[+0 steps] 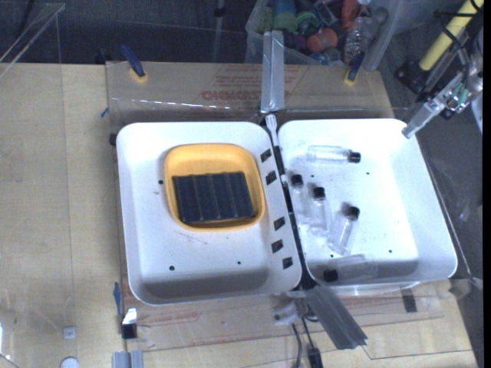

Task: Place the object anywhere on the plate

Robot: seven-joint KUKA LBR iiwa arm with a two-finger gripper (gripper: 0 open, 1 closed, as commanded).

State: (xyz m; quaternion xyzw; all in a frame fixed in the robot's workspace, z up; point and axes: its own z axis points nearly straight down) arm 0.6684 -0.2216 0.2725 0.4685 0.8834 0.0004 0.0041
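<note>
Pale wood desk (54, 205) carries my two white bins side by side, and past the far edge I can see a clear tub of bright toys (322, 10). What I'm after sits in the right bin (406, 228): a loose cluster of small clear vials with black caps. One vial (332, 156) lies on its side near the far wall, long axis running left to right with its cap pointing right. Two shorter ones (316, 203) sit close to the divider, and another (344, 227) lies tilted nearer the middle, cap toward the far right. The plate (212, 185), yellow-rimmed with a dark ribbed centre, rests in the left bin (142, 228), so any vial I lift has to travel left across the divider (280, 205). My gripper (430, 113) hangs off the far right corner of the right bin, above and outside its rim, well apart from every vial. From there the cluster lies down and to the left, and the far vial looks nearest to me. Whether the jaws are spread or pressed together I cannot tell at this size and blur; nothing shows between them. I judge the pick not yet begun.
</note>
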